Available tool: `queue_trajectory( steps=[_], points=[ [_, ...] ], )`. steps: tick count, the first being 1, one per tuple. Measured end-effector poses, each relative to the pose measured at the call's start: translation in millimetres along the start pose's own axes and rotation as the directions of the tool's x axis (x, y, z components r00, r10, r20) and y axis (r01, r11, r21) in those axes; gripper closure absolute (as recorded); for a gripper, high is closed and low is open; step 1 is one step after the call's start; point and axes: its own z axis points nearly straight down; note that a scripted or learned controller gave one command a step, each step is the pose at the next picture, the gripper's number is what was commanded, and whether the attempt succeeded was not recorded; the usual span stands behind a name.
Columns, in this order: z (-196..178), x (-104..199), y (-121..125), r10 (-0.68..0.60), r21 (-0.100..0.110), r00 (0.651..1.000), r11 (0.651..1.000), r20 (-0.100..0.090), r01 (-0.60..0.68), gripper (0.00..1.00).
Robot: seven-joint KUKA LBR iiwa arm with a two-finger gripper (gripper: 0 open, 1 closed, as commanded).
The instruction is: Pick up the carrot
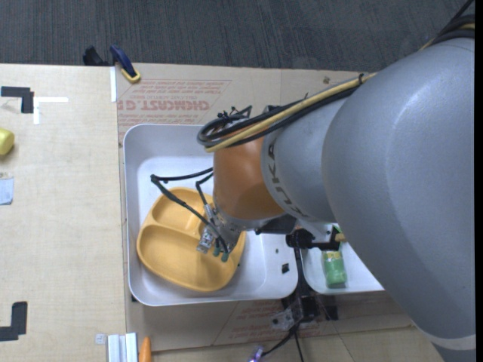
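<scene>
The gripper (218,246) hangs low over one yellow divided dish (181,251), its tips (224,256) at the dish's right rim; how far they part I cannot tell, and nothing shows between them; the carrot is not to be made out; one green bottle (333,268) lies right of the tips, in the second of two white bins (145,286).

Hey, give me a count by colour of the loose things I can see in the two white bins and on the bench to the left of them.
Yellow-orange: 1, the divided tray in the left bin, under the gripper.
Green: 1, a bottle-like item in the right bin.
Yellow: 1, a small object at the bench's left edge.
Total: 3
</scene>
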Motion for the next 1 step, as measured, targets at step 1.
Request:
queue_trajectory(
  steps=[1],
  points=[
    [4.9,-1.2,-3.9,-0.332,-0.015,0.943,0.943,-0.005,0.332,1.0]
  ],
)
